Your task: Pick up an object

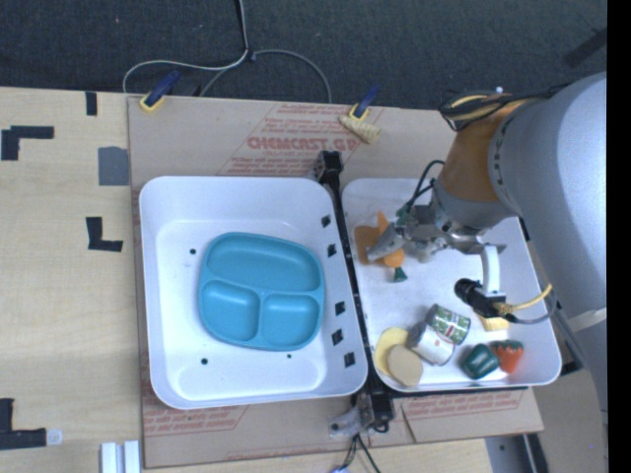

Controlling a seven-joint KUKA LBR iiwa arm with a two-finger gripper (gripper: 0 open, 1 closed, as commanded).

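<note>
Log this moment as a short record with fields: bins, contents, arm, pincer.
left bin: shallow white bin holding a blue plastic three-compartment plate
right bin: shallow white bin with scattered small items
upper items: orange wedge-shaped pieces, small dark green piece
lower items: silver tin can with green label, lying on its side; round pale yellow pieces; dark green rounded toy; red-orange toy
arm: grey arm with orange band, reaching in from the right
pincer: pincer low over the orange pieces; grip unclear
</note>
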